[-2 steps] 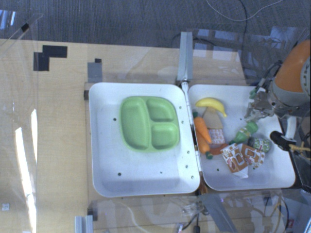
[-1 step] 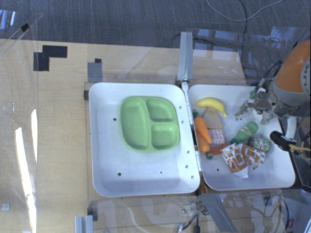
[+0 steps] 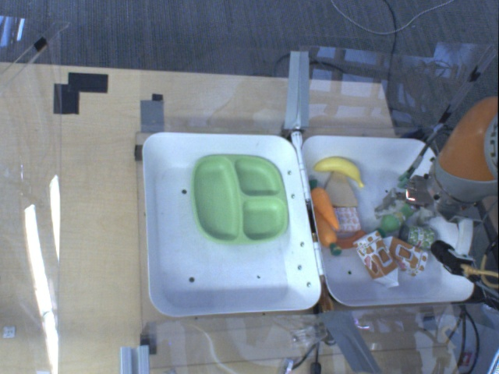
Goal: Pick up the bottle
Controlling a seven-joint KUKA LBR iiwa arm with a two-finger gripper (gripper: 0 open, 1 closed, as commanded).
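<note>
- We place our gripper (image 3: 405, 197) low over the right bin (image 3: 374, 291), near its right edge; we cannot tell its state.
- We judge the bottle (image 3: 421, 234) lies just beneath, beside the snack packets (image 3: 386, 255).
- Reaching is in hand; next comes closing on it squarely.

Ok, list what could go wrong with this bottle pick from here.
1. The gripper hangs over a tight cluster in the right bin: a small green item and patterned packets. It may grab or shove the wrong one.
2. The arm's bulk shades that corner, so a miss seems likely.
</note>
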